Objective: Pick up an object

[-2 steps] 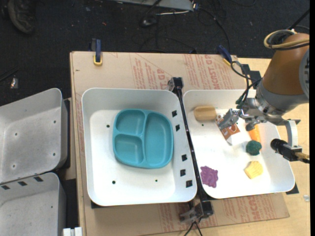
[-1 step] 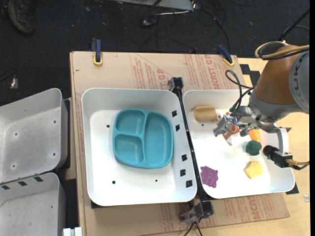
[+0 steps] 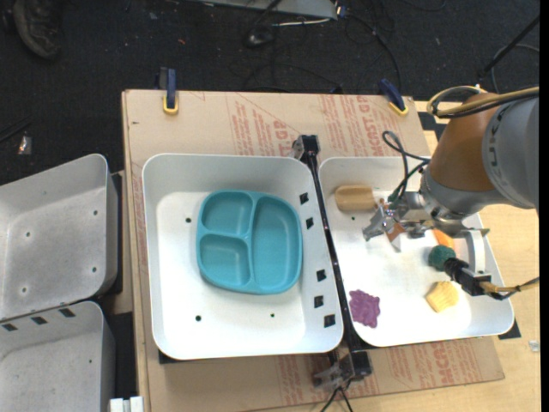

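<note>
The arm [image 3: 480, 157] reaches in from the right over the right bin [image 3: 412, 333], its gripper [image 3: 383, 223] low above the bin's upper middle. The metal fingers [image 3: 376, 228] appear splayed apart, with nothing visible between them, though they are small and partly blurred against the white floor.

No object is lifted yet. By the look of it the pick is at the approach or descent stage: the grasp, the closing and the raise are all left to do.

Four candidates lie in the right bin. A tan roll [image 3: 353, 198] rests just up and to the left of the gripper, near but apart from the fingertips; it is the closest thing and the likeliest target. A purple lump [image 3: 364, 306] sits well below the gripper, toward the bin's front edge. A yellow piece [image 3: 443, 296] lies at the lower right, and a teal piece [image 3: 442, 257] sits beside the wrist, partly masked by the arm's cabling, with a flash of orange just above it that cannot be identified.

The left bin [image 3: 171, 316] holds a blue tray [image 3: 250, 240] with three compartments, lying flat at its middle, well apart from the gripper across the divider between the bins.
</note>
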